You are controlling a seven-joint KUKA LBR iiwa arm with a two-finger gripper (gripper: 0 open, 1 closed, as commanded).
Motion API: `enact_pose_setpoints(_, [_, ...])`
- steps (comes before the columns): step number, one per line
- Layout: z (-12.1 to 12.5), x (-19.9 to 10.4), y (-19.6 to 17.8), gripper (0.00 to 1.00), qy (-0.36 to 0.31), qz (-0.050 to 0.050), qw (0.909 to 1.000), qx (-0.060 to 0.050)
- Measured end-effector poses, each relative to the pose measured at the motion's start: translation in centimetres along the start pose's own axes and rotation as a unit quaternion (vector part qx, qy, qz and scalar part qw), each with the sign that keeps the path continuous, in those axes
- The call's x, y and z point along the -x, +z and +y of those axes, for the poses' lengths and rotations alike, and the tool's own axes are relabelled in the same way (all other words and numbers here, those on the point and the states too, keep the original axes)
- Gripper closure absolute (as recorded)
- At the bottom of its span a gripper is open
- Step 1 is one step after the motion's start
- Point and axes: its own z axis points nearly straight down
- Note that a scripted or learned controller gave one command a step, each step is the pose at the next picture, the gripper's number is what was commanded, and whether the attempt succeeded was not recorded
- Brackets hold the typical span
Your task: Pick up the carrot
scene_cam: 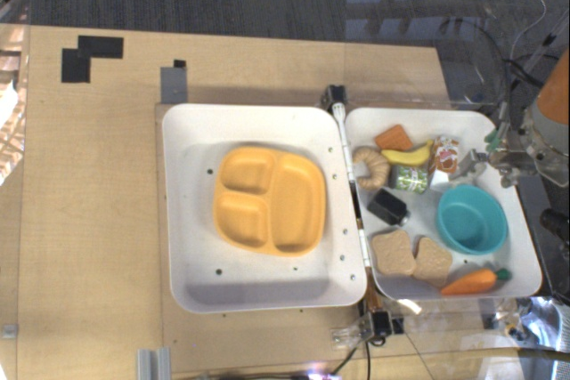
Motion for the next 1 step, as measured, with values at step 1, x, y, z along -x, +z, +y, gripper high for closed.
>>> enact_pose_setpoints(1, [-0.13,-9.43,0.55,0.00,-0.225,0.002,0.9743,0.000])
